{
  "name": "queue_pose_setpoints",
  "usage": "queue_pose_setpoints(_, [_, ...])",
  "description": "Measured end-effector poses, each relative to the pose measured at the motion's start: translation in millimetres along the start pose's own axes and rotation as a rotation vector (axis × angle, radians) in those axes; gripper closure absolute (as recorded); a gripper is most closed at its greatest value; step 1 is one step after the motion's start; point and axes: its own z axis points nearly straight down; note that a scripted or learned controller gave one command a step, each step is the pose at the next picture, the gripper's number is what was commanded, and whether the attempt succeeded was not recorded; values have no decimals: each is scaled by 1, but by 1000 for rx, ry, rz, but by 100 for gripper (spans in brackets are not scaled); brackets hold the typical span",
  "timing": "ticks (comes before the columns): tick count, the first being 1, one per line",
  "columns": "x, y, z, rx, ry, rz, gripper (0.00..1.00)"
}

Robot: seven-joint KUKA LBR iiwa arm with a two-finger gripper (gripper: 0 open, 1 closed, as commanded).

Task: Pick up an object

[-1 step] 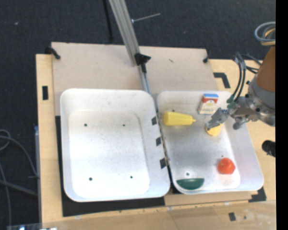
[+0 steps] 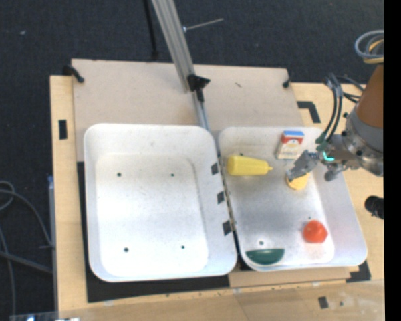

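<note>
Taking the right-hand bin (image 2: 341,199) as the landmark, everything loose lies inside it. Nearest the camera, at its front edge, sits a dark green bowl-shaped piece (image 2: 265,255), and just behind and to the right of that a small orange-red ball (image 2: 315,232), well apart from the gripper. Farther back, near the bin's middle and just inside its left wall, lies a yellow bottle (image 2: 246,166); its long axis runs across the bin, with the narrow tip pointing right toward the gripper and the broad end toward the left wall. It lies flat, clear of the fingers, a short way to their left. Right of it a small pale yellow lump (image 2: 298,181) sits directly under the gripper (image 2: 303,170), touching or nearly touching the fingertips; whether the fingers are spread or closed on it cannot be told, as they blur into the lump. Farthest back, near the bin's rear wall, stands a small white carton with a red and blue top (image 2: 291,144), just behind the gripper
</note>
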Motion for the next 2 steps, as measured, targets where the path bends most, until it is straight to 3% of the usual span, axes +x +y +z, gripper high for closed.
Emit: queue_pose_setpoints(2, [-11, 4, 104, 8, 0, 1, 0])
